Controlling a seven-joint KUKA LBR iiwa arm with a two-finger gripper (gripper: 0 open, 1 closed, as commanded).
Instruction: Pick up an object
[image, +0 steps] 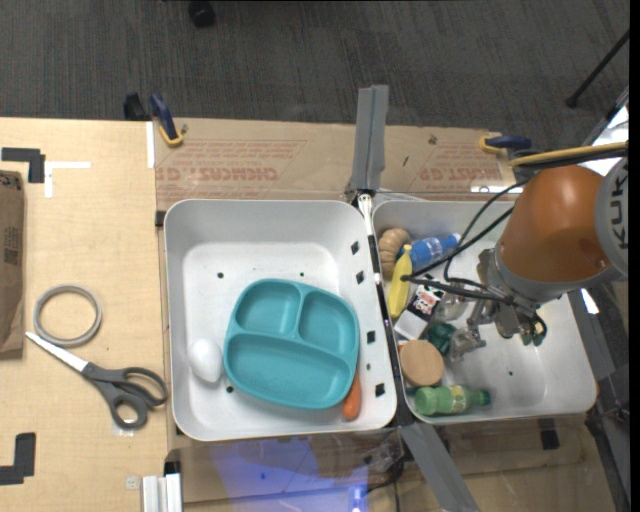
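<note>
Objects crowd right bin (560, 400); teal tray (292, 343) fills left bin (250, 222)

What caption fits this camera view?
Arm's gripper low in the right bin among clutter; teal tray in the left bin.

You get even, bright overhead light, soft shadows inside the white bins (180, 300), bluish glare at six o'clock, mild softness throughout.

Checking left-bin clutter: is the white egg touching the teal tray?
Touching. The camera view shows the white egg pressed against the left rim of the teal tray, with no bin floor visible between them.
</note>
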